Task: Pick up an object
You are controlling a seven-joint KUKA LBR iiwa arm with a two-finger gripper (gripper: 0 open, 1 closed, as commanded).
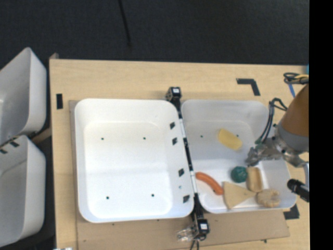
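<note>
The right bin (208,113) holds a yellow block (229,139), a dark green ball (239,174), an orange sausage-shaped piece (209,182), a tan wedge (237,194), a tan bread-like block (254,179) and a beige lump (268,197). My gripper (258,158) hangs low over the bin's right side, just above the bread-like block and right of the green ball. I see nothing between its fingers.
The left bin (83,113) lies beside the right one, with black clips along the shared wall (181,155). White containers (18,103) stand off the bench's left edge. Cables (294,78) lie at the back right.
</note>
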